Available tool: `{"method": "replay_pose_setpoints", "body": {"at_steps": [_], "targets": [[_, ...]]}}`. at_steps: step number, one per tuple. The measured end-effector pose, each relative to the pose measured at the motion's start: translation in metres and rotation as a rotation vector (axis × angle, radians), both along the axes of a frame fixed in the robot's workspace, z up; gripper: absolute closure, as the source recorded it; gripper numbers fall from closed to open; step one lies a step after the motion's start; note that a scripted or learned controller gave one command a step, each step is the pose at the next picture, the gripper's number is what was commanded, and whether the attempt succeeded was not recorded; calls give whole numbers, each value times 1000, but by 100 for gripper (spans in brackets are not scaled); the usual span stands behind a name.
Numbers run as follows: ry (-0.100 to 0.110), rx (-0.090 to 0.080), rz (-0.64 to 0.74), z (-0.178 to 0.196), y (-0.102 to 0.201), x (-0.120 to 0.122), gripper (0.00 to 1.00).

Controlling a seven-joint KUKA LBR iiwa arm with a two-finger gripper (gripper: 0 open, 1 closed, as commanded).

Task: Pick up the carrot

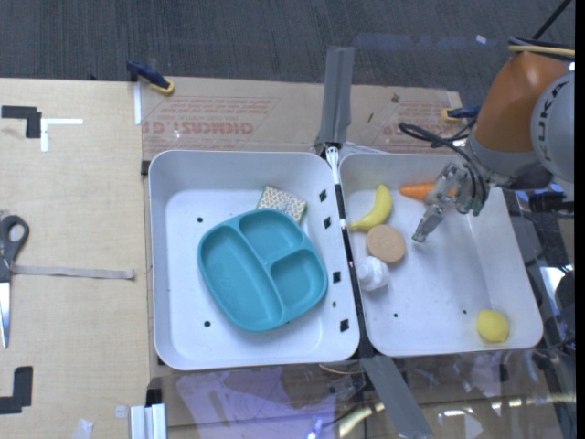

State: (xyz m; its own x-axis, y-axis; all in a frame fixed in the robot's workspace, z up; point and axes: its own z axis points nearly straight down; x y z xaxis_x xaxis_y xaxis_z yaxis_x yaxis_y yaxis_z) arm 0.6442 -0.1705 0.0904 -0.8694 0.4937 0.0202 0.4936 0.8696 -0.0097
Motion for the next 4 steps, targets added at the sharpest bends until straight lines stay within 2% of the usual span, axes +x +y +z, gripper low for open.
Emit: {"method": "replay_pose_setpoints", "body": {"at_steps": [1, 2, 4], "targets": [[8, 10, -359, -2, 4, 3, 0], [4, -13, -285, -2, 13, 3, 0], [-2, -17, -794, -2, 39, 10, 0]]}}
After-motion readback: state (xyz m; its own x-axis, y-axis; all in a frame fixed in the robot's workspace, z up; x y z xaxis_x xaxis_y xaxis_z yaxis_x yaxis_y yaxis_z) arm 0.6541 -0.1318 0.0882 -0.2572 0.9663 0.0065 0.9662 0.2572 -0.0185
